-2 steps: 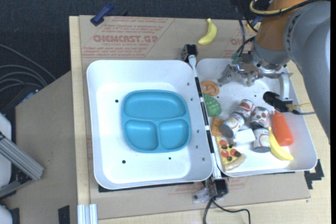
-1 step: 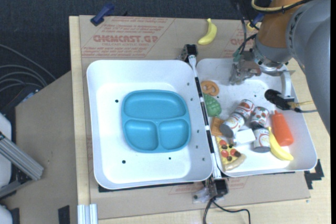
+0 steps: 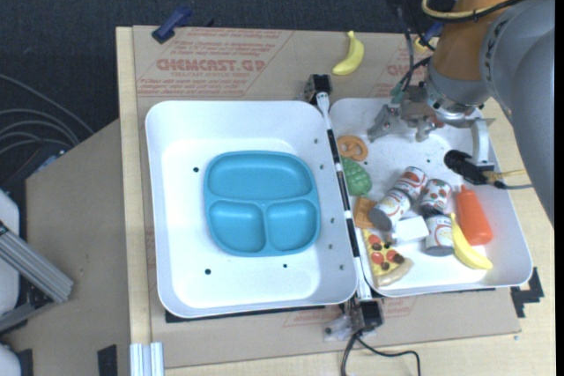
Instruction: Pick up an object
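camera view: fixed overhead | slanted down | both bins (image 3: 167,189) framed

A divided tray (image 3: 261,201) lies in the left bin (image 3: 176,128). The right bin (image 3: 507,246) holds cans (image 3: 407,187), a bottle (image 3: 473,217), a banana (image 3: 471,253) and a pizza slice (image 3: 386,258) at its near end. Another banana (image 3: 349,56) lies on the bench (image 3: 229,57) behind the bins.

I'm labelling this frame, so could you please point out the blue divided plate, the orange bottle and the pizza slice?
blue divided plate (image 3: 261,200): camera view, centre ridge.
orange bottle (image 3: 474,218): camera view, mid body.
pizza slice (image 3: 386,260): camera view, topping face.
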`<action>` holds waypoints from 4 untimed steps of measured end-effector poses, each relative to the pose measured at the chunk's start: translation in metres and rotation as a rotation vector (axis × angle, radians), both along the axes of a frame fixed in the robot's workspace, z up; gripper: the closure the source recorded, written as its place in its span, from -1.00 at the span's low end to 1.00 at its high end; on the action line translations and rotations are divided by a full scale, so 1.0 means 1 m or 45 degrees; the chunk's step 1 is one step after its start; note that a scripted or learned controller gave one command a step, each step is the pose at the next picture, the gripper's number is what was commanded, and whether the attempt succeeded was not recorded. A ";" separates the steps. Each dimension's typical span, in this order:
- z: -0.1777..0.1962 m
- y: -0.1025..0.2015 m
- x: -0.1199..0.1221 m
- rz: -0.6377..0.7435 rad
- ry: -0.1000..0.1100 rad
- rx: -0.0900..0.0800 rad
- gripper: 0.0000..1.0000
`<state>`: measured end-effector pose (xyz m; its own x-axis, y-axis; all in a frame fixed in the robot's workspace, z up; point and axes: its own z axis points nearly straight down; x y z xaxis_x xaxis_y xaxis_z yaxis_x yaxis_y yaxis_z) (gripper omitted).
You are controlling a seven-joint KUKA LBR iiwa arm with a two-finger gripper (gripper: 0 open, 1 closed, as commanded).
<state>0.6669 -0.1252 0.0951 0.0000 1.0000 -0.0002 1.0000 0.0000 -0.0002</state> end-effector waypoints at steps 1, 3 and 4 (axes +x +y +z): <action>-0.010 -0.007 -0.001 -0.001 0.002 0.000 -1.00; 0.000 -0.006 0.000 0.000 0.000 -0.001 -1.00; -0.010 -0.004 -0.001 0.000 0.002 0.001 -1.00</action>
